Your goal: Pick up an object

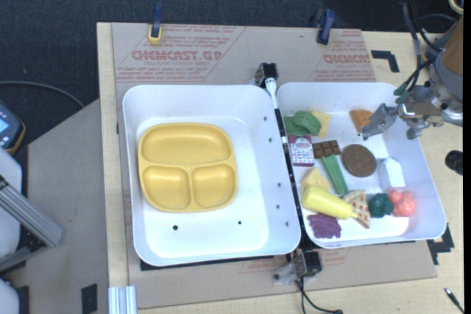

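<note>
Your gripper [388, 123] over right bin [427, 180] upper area, fingers apart, nothing between them, brown round piece [359, 159] just below, toy food clustered there, yellow divided plate [188, 165] in left bin [140, 232]

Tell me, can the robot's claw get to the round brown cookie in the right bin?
Probably yes. The gripper hangs above the right bin, close to the brown cookie. Nothing lies on top of the cookie, though a white block and a green stick sit close beside it.
</note>
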Robot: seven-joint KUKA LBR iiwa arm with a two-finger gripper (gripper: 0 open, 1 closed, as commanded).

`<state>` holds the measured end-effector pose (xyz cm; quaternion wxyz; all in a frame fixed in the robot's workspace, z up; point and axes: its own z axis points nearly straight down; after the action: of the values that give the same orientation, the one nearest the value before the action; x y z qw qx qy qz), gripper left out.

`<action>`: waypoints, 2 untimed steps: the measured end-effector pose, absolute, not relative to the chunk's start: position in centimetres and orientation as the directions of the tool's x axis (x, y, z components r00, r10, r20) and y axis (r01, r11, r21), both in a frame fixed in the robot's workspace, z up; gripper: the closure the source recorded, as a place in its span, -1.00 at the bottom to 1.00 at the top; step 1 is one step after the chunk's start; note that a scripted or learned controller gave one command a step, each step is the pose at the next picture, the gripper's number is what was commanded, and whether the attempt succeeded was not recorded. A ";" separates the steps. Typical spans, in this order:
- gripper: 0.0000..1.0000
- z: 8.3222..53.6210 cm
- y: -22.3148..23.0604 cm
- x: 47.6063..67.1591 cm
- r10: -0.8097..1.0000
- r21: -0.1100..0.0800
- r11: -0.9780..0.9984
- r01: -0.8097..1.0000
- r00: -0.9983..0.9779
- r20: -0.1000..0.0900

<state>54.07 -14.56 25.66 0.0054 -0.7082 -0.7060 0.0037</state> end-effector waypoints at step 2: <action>-1.00 22.0 -14.5 53.8 1.000 -0.006 0.000 1.000 0.000 0.002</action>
<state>53.80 -14.49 21.97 0.0027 -0.7072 -0.7070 0.0014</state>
